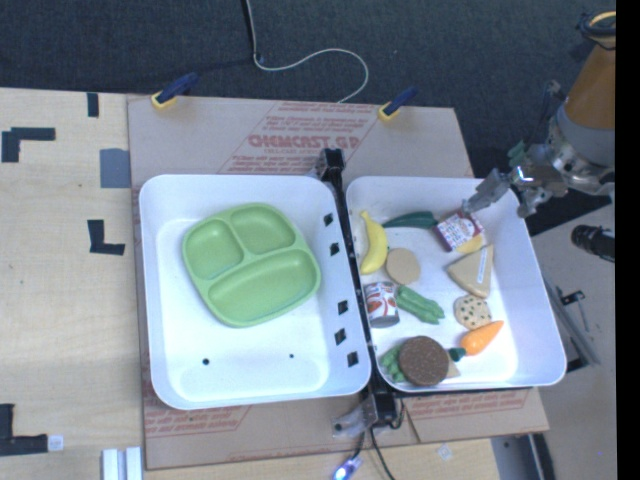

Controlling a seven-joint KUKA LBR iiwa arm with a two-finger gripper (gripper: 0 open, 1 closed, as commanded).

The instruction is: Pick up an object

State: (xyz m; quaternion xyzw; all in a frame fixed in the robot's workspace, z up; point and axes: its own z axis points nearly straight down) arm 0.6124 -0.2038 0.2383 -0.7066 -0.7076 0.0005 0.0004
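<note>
The right bin [535, 298] holds several toy foods: a banana [372, 243], a red and white packet [458, 232], a cheese wedge [472, 270], a small can [381, 303], a carrot [481, 338] and a burger [422, 361]. My gripper [505, 196] hangs over the bin's far right corner, just right of the packet and above it. It is open, with nothing between its fingers [484, 192].
In the left bin [160, 268] lies a green divided plate [252, 262]. A tan round biscuit [404, 265], a green pod [420, 306] and a cracker [471, 312] also sit in the right bin. A black divider [345, 268] runs between the bins.
</note>
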